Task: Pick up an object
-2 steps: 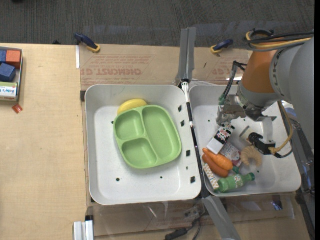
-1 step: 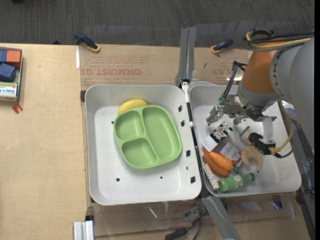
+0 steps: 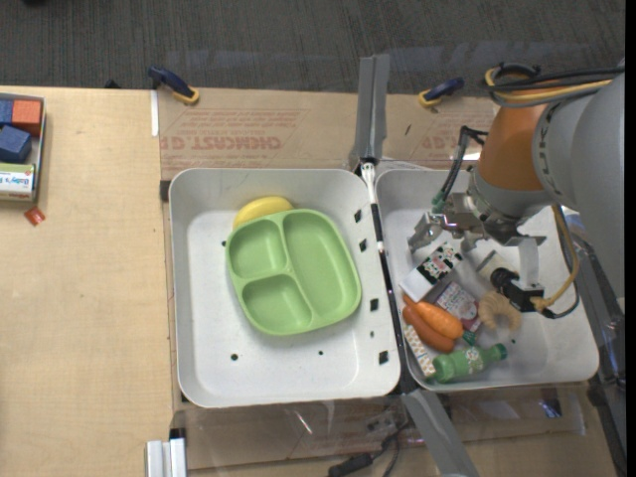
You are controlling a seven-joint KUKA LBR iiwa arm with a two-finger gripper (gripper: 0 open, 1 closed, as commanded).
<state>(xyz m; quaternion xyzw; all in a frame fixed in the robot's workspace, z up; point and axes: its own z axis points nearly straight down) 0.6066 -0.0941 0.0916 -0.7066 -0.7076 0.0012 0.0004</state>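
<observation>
My gripper [image 3: 444, 229] hangs right of centre, above the black-and-white patterned card [image 3: 438, 262]; I cannot tell its opening. I judge descent comes next.

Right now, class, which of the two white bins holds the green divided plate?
The left bin, the one farther from the arm. The green plate lies in it beside something yellow; the right bin holds small clutter, including a carrot.
</observation>
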